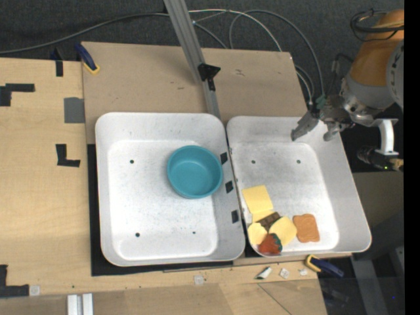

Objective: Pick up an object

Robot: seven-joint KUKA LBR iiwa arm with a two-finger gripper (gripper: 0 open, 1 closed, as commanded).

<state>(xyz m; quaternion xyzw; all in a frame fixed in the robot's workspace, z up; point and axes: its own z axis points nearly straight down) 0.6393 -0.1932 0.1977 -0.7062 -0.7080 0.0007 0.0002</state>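
Note:
My gripper [316, 130] hangs over the far right edge of the right bin [295, 169], its two grey fingers spread apart with nothing between them. Well below it, in the bin's near part, lies a cluster of small objects: a pale yellow block [257, 201], a second yellow piece [283, 230], an orange-brown piece [306, 228], a dark brown piece [269, 219] and a red object [268, 245]. A blue bowl [193, 170] sits upright in the left bin [131, 195].
A slanted metal pole [190, 44] rises from behind the bins. Cables [262, 25] loop across the bench's far side. Small clamps [87, 58] sit at the bench corners, one [321, 265] near the front of the right bin.

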